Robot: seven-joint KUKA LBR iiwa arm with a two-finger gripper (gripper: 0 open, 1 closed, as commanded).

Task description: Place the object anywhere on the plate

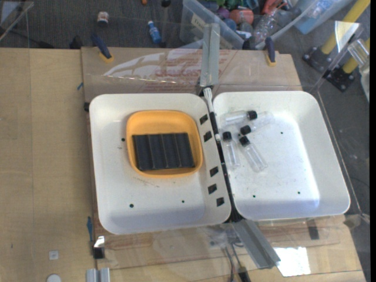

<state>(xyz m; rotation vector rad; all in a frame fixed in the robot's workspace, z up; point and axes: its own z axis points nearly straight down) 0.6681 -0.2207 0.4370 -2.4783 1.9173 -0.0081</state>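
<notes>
— Nearest us, that metal bracket (258,248) at six o'clock on the tabletop (41,157) looks to brace the two shallow white bins together.

— And the clear plastic vials with black caps (242,138)?

— Scattered loose in the right bin (294,157), toward nine o'clock, near the divider. None has reached the yellow-orange rounded plate (136,125) in the left bin (111,187), where a black ribbed slab (164,151) lies.

— The jaws?

— Can't tell their state.
</notes>
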